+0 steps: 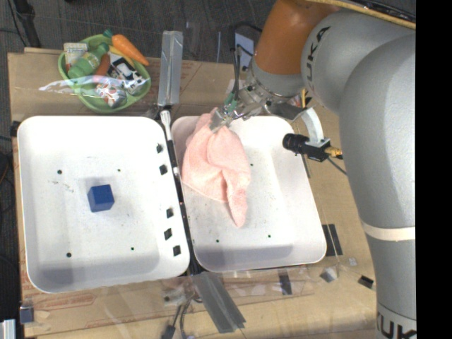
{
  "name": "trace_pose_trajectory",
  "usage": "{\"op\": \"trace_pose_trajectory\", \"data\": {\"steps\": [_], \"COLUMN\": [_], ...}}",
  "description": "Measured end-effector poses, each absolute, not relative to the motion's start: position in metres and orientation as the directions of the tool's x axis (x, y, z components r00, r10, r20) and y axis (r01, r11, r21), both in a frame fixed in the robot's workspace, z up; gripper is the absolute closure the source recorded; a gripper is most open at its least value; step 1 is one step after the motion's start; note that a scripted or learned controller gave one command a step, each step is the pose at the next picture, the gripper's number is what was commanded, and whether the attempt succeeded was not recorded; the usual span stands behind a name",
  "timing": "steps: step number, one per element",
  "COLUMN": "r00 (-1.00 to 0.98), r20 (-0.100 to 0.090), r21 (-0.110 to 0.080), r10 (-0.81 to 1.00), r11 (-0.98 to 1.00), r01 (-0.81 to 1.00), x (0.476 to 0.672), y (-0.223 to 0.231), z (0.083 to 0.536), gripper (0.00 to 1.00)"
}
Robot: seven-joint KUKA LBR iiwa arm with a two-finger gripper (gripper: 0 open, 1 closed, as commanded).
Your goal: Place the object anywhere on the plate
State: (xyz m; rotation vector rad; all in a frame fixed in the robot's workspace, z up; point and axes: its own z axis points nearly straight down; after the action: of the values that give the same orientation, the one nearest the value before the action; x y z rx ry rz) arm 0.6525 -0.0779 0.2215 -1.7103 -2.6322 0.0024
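A pink cloth hangs in folds over the left half of the right bin, its lower end trailing toward the bin's middle. My gripper sits at the cloth's top corner near the bin's back edge, fingers pinched shut on the fabric. Part of the cloth looks lifted off the bin floor. In the left bin a small blue cube rests alone, left of the centre.
A green bowl with a carrot, toy food and packets stands on the bench behind the left bin. A grey bar lies behind the divider between the bins. The arm's large grey body covers the right side.
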Motion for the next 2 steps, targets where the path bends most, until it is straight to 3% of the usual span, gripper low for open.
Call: {"op": "trace_pose_trajectory", "data": {"steps": [1, 2], "r00": [-0.413, -0.739], "r20": [0.0, 0.002], "r21": [-0.001, -0.003], "r10": [0.911, 0.674], "r11": [0.413, 0.739], "r01": [0.911, 0.674], "x": [0.653, 0.636], "y": [-0.076, -0.025], "z": [0.231, 0.235], "gripper": [1.0, 1.0]}}
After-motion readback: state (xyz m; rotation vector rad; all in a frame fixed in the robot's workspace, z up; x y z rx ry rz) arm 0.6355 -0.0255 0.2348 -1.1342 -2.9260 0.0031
